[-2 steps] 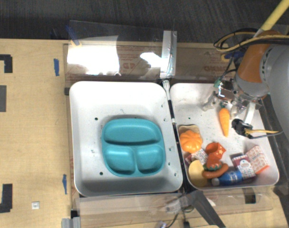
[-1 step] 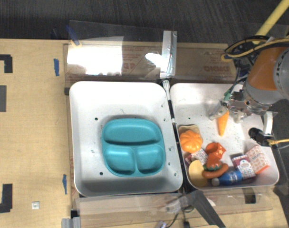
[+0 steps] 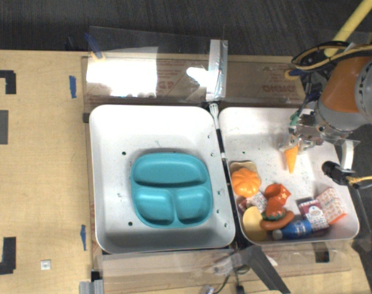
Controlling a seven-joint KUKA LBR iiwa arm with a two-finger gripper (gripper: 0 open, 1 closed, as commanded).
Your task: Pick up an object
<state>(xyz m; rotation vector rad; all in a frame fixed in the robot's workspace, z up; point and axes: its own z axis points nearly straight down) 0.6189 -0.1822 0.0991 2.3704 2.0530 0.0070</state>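
Your gripper (image 3: 294,141) hangs over the far part of the right bin (image 3: 253,124), fingers pinching the top of an orange cone-shaped piece (image 3: 291,158), tip pointing down. Grip looks shallow, right at the edge, so it could slip and drop if the arm swings fast. Rest of the clutter, pumpkin (image 3: 245,181) included, sits near-side, apart. Left bin (image 3: 106,133) holds the teal tray (image 3: 171,188).

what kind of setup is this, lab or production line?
Most likely a research lab bin-picking rig. Two white bins sit on a taped plywood bench, the right bin holds toy clutter such as a small pumpkin, and cables run loose by the arm.
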